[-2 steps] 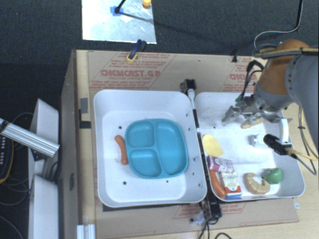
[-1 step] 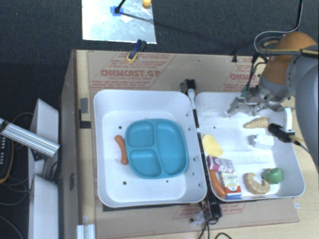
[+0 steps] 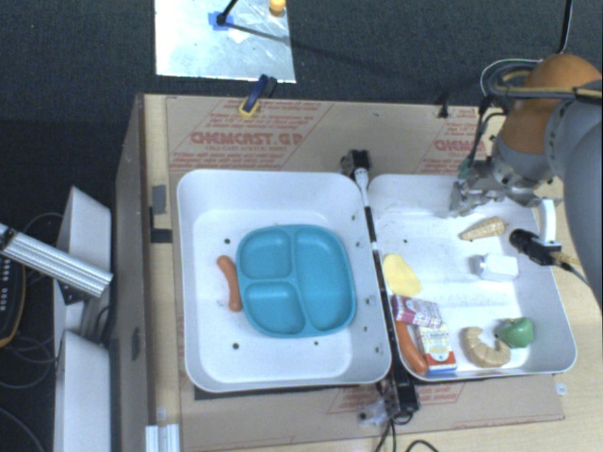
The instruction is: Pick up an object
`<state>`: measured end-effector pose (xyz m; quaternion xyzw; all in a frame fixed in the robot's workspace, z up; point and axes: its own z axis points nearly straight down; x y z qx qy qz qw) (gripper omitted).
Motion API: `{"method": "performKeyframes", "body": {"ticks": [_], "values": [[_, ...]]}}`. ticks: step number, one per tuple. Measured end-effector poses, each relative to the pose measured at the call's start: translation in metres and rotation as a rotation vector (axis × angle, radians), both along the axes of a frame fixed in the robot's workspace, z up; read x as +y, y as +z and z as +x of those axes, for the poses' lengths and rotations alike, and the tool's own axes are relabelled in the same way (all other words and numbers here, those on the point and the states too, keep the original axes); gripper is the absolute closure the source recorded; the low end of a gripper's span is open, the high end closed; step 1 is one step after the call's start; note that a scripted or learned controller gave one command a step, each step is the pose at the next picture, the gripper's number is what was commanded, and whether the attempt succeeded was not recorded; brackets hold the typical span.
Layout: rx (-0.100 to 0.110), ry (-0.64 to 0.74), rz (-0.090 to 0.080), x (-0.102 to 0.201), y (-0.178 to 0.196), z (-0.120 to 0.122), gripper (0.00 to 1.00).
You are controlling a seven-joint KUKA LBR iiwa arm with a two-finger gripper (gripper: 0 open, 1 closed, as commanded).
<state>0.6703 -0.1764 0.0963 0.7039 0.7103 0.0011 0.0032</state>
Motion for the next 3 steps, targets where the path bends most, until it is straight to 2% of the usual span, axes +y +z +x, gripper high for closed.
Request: {"method": "performKeyframes", "body": {"ticks": [1,2,3], "values": [[-0.003,0.005,-0.002,0.0,0.011,0.001,1.0],[0.002,-0.004,0.004,0.056,0.024,-0.001,1.0],[0.003,-0.005,0.002,0.055,0.024,-0.001,0.0]]}}
